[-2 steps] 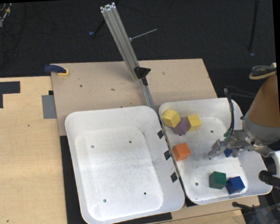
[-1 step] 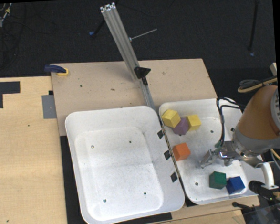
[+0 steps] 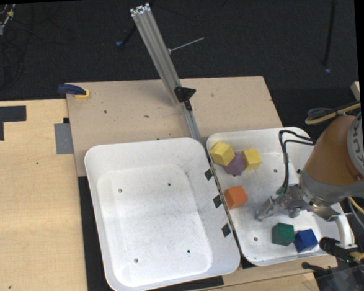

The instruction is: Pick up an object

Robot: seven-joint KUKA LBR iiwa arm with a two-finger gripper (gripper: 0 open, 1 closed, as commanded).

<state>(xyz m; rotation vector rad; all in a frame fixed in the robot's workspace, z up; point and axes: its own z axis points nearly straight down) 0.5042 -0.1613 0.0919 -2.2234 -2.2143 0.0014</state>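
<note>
Grey two-finger pincer (image 3: 265,211) low in rt shallow white plastic bin (image 3: 264,254), fingers' gap can't tell, just rt of small orange cube (image 3: 236,196), dark green cube (image 3: 283,233) w/ blue cube (image 3: 305,239) below-rt of it, two yellow cubes & purple block above.

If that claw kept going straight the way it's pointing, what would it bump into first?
The gripper points left across the right bin, so it would likely meet the orange block first. That's hedged: height is unclear, and it may pass just below the block and reach the bin's left wall.

my bench (image 3: 167,108) is light wood, with two shallow white bins on it side by side: left bin (image 3: 153,215), right bin (image 3: 260,195).
</note>
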